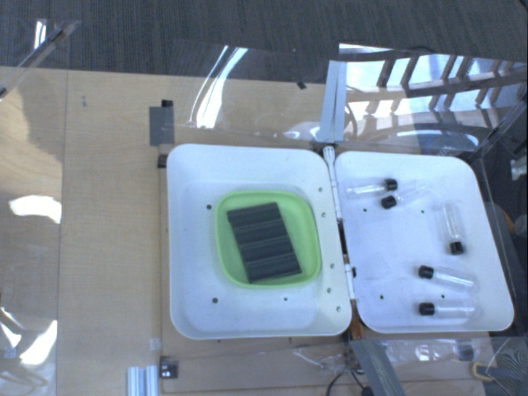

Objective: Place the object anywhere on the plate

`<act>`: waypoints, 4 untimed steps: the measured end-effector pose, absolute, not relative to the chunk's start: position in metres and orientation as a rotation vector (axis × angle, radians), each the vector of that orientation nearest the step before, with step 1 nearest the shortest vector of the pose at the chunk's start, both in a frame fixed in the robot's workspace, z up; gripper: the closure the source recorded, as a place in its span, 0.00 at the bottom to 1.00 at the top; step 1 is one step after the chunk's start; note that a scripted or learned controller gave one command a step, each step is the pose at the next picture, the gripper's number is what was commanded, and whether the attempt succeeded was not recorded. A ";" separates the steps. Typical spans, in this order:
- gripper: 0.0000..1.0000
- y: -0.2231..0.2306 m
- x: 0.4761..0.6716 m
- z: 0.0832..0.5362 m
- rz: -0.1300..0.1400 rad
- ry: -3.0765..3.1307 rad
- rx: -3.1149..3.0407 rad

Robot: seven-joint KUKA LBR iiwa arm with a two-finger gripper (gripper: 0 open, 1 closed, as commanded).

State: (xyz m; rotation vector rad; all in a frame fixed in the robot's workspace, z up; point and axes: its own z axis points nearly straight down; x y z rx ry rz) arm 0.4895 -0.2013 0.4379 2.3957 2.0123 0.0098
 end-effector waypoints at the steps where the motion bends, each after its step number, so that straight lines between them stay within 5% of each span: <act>1: 0.00 -0.201 0.489 0.438 0.010 2.012 2.396; 4: 0.00 -0.201 0.489 0.438 0.010 2.012 2.396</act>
